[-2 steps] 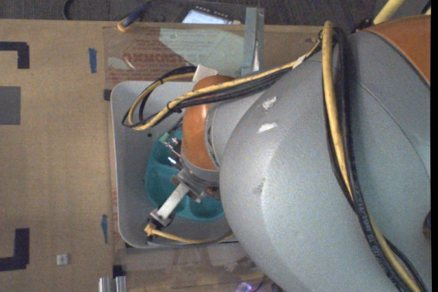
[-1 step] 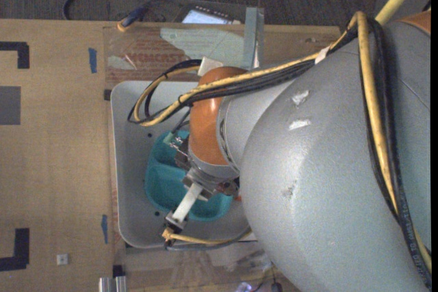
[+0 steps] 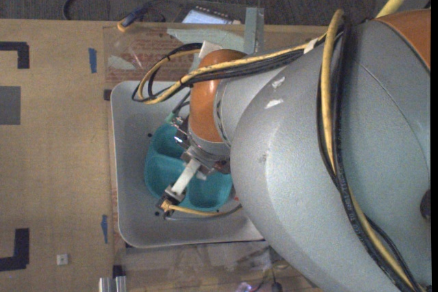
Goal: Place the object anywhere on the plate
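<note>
Grey arm [image 3: 308,167] nearest, covered right side of white bin [image 3: 126,167]. Wrist hung over teal divided plate [image 3: 156,171]. I could not tell jaws' state, nor where object lay. Judged plate light, stiff, slick plastic; grip point unjudgeable.

The plate [image 3: 161,171] under the tool [image 3: 197,162] is teal, and the bin [image 3: 126,147] around it is plain white. The arm [image 3: 294,167] behind the tool is grey with an orange band [image 3: 204,102]. The worktop [image 3: 55,167], left of the tool, is pale brown with black marks [image 3: 15,55] and small blue tape pieces [image 3: 92,59].
</note>
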`<state>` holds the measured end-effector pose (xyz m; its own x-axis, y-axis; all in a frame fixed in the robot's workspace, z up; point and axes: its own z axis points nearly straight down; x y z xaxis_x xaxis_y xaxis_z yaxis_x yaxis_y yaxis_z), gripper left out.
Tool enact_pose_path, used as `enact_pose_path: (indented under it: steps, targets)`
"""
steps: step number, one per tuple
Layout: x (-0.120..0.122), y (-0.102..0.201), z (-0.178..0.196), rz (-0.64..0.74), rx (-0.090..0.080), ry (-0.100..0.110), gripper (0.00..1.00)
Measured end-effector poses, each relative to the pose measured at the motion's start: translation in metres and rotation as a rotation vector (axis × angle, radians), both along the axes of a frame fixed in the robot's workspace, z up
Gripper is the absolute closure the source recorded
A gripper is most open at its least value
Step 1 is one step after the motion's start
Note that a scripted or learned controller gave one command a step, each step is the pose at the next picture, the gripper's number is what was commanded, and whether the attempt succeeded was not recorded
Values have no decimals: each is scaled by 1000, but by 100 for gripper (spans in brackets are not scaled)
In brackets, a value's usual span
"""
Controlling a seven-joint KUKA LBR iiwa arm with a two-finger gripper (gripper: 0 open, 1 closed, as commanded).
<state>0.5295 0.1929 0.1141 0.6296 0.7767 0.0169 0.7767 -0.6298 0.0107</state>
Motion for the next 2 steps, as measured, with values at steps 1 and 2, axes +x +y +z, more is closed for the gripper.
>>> enact_pose_path:
  steps: [1,2]
  targets:
    - [4,-11,-5,11,24,-13,100]
    - [19,-18,-6,-13,26,-13,100]
